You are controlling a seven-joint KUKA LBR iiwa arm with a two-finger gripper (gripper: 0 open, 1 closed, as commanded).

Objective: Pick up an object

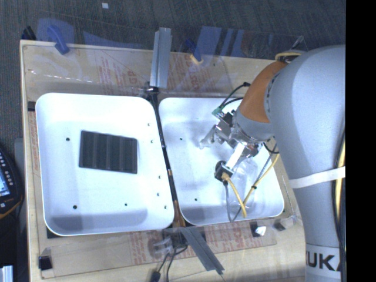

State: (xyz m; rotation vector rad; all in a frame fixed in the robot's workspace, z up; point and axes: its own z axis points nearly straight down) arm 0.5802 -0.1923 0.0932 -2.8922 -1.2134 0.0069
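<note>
A dark ribbed rectangular pad (108, 151) lies flat in the middle of the left bin (53, 110). My gripper (207, 138) is down inside the right bin (182, 116), near the bin's middle and close to its floor, pointing left. It is well apart from the dark pad, with the wall between the bins in between. I see nothing between the gripper's tips. A faint clear, glassy shape (249, 178) lies on the right bin's floor under the wrist, too indistinct to identify.
The grey arm with its orange band (258, 101) covers the right bin's right side. A metal bracket (160, 57) stands behind the seam between the bins, and another bracket (197, 251) lies in front of it. The wooden bench (88, 63) surrounds both bins.
</note>
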